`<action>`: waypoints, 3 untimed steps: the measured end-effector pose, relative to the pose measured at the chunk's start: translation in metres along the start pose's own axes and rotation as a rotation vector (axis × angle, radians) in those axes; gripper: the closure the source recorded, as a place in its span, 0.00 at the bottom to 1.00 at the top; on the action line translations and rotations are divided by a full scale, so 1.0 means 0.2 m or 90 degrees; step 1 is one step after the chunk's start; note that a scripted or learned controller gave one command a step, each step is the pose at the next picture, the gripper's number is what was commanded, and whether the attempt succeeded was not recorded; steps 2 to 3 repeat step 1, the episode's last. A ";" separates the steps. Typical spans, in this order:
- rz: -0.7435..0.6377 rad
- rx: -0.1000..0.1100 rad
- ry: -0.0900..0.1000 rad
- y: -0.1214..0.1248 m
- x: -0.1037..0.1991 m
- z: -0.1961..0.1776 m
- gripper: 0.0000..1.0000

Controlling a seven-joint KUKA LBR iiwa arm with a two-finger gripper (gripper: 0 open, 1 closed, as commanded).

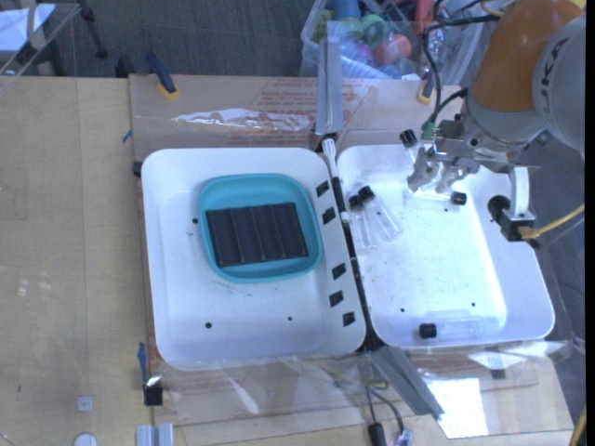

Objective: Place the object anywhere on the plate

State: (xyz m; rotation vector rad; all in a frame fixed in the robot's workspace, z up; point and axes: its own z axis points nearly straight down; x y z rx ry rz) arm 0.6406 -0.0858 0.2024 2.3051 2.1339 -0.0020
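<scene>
A teal plate (216, 193) with rounded corners sits in the middle of the left bin (177, 323). A black ridged rectangular slab (256, 233) lies flat on the plate. My gripper (429, 182) hangs low over the back of the right bin (521, 295), well to the right of the plate. I see nothing held under it. Two clear tubes with black caps (372, 216) lie on the right bin's floor, just left of and below the gripper. Another clear piece with a black cap (451, 326) lies near that bin's front edge.
Several black clips (335, 244) run along the raised rims where the two bins meet. A clear tub of colourful toys (390, 17) stands behind the bins. A metal post (327, 82) rises at the back between them.
</scene>
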 end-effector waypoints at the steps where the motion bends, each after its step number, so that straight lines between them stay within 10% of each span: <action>1: 0.000 0.000 0.000 0.00 0.00 0.00 0.00; 3: 0.000 0.000 0.000 0.00 0.00 0.00 0.00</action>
